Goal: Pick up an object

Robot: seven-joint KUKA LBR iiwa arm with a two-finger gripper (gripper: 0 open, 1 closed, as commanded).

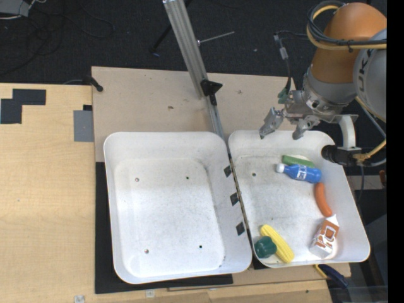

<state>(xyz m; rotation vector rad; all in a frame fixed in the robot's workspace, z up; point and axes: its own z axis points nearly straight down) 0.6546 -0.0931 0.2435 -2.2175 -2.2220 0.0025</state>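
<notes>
While the left bin (pixel 165 207) lies on the worktop (pixel 44 188) with the slanted metal rail (pixel 189 49) rising behind it, the right bin (pixel 271 188) carries the objects: a yellow corn cob (pixel 278 242) with a green end at the near edge, a blue bottle (pixel 299 172) beside a green item (pixel 297 161), an orange sausage (pixel 323 199) and a small carton (pixel 324 237). The arm (pixel 344 43) bends down from the right, its pincer (pixel 285 126) open and holding nothing, hanging over the bin's far rim, apart from the bottle.
</notes>
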